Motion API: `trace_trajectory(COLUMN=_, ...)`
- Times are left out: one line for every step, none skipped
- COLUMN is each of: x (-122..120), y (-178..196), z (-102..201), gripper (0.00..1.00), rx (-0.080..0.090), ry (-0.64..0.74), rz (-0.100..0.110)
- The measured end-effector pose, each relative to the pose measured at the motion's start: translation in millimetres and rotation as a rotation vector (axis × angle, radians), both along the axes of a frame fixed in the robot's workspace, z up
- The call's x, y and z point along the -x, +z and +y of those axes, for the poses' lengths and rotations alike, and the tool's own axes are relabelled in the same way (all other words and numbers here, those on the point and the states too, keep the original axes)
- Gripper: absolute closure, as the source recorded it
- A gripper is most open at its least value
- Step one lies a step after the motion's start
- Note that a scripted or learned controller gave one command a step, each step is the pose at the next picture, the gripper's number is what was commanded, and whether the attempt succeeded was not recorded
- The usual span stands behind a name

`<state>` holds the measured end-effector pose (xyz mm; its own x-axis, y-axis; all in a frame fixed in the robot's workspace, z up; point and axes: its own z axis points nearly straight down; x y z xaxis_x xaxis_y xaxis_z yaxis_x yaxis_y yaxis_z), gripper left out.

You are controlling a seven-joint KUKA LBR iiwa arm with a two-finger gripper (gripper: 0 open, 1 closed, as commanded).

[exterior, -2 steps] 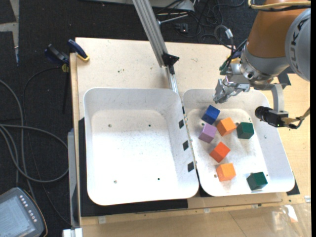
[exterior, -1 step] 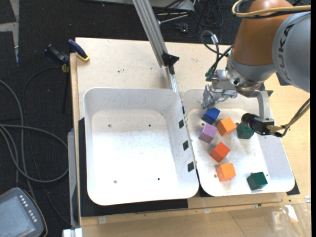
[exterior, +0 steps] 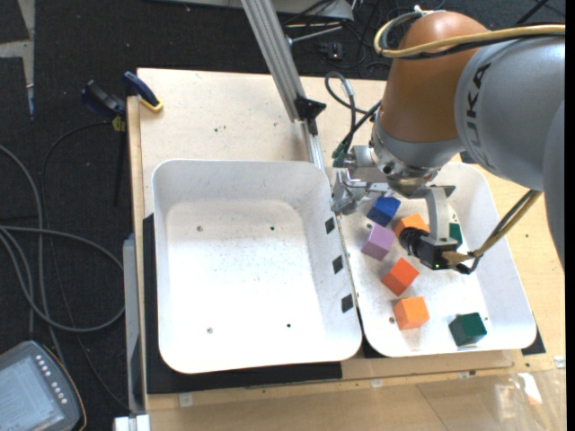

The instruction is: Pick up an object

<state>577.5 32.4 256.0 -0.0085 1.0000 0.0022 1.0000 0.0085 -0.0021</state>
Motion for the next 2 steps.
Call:
trace_trajectory(x=13.5, y=-15.4, z=47.9, gripper=1.0, rx=0.001, ry=-0.001, rz=0.001)
trace_trajectory(x=12.6, y=-14.4, z=44.2, gripper=0.0, rx=0.002, ry=-0.009, rz=-0.002)
